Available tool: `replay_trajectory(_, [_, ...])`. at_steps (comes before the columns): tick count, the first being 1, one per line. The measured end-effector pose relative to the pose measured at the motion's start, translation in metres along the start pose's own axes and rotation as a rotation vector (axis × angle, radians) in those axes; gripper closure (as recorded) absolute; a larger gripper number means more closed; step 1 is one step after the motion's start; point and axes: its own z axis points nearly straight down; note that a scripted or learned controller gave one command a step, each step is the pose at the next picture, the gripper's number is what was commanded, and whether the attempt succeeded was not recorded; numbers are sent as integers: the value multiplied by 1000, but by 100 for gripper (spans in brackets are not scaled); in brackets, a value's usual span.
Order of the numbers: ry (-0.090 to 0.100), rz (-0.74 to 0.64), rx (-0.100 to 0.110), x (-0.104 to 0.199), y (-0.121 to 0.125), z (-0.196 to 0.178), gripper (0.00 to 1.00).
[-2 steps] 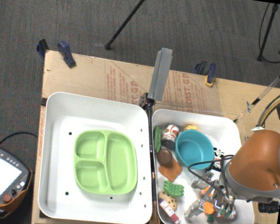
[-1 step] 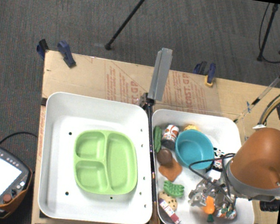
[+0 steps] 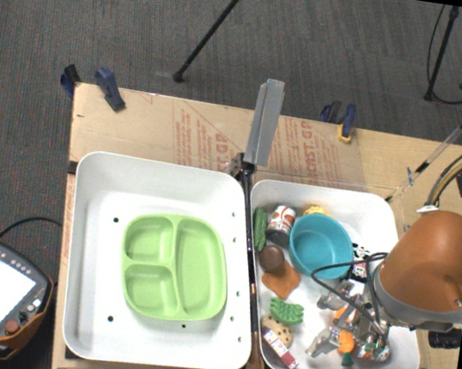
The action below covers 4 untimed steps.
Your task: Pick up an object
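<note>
A: Clutter sits in the right bin (image 3: 383,214): a blue bowl (image 3: 321,243) at the far side, a small can (image 3: 281,221) just left of it, a brown piece (image 3: 277,269) near the divider, a green toy (image 3: 287,311) and a spotted item (image 3: 279,330) nearer the front.

B: And the gripper (image 3: 348,333)?

A: Low over the near right part of that bin, under the orange band (image 3: 428,258). Something small and orange (image 3: 347,337) lies at its tip, but whether it sits between the fingers is hidden by metal and cable. I cannot tell if they are spread or pressed together.

B: So which object is the sensible target?

A: The orange one, I judge, since it is right there and apart from the bowl.

B: How to do it well?

A: Centre the fingers over it, come straight down, close fully, then lift vertically so nothing catches the bin wall on the right.

B: The left bin (image 3: 93,201)?

A: It holds a green divided plate (image 3: 174,268); leave it alone.
</note>
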Motion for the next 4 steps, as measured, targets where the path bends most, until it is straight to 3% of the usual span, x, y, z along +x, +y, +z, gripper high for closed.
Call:
replay_trajectory(1, [1,-5,-1,0,0,-9,100])
replay_trajectory(2, [-18,25,-1,3,20,-189,100])
replay_trajectory(3, [8,103,3,-31,121,-103,100])
replay_trajectory(4, [0,-222,2,-37,60,-32,100])
